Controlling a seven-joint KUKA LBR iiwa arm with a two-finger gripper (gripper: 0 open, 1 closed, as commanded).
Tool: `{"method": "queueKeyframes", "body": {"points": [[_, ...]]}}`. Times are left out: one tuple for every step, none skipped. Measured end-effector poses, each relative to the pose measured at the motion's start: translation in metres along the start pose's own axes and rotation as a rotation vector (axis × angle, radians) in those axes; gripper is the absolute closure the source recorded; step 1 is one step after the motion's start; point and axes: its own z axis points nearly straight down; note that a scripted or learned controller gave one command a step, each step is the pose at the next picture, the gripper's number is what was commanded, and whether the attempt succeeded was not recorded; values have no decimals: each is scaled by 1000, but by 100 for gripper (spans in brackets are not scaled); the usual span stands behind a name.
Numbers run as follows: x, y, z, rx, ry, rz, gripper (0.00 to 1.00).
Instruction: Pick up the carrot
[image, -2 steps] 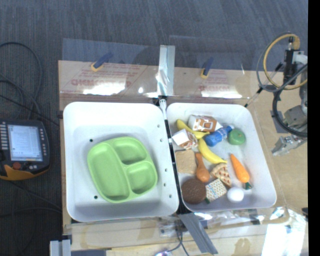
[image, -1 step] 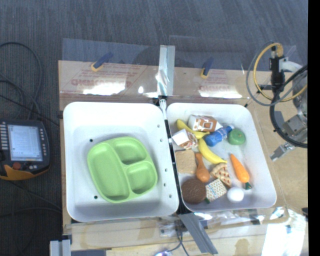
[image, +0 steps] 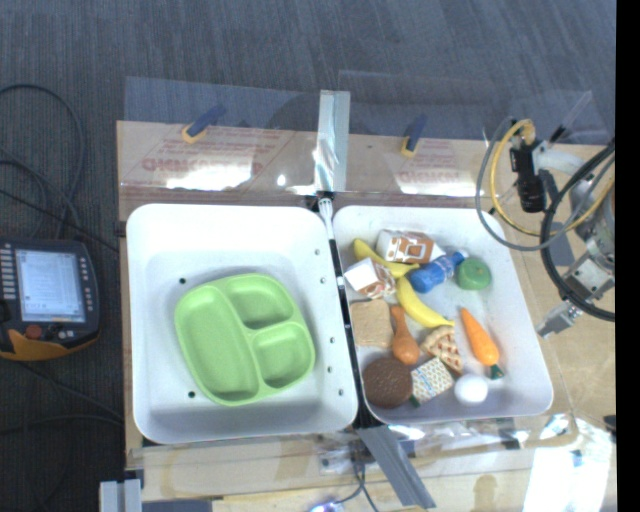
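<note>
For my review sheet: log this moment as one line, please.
carrot: lying in right bin, beside banana | green plate: in left bin | grasp: not yet made

My arm (image: 590, 235) sits at the far right of the view, outside the bins and raised above the bench. What shows of me is a grey, pale-metal stretch running down the right edge, with yellow and black cables looping in wide arcs around it. A black fitting is mounted near the top of the loops. A small grey piece sticks out at my lower end, pointing down and to the left. It touches nothing.
</note>
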Motion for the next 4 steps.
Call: {"method": "queueKeyframes", "body": {"points": [[0,-2,-6,0,-10,3,100],[-1,-3,-11,1,-21,6,100],[-1,-5,-16,1,-32,10,100],[19,-46,-18,0,0,-338,100]]}}
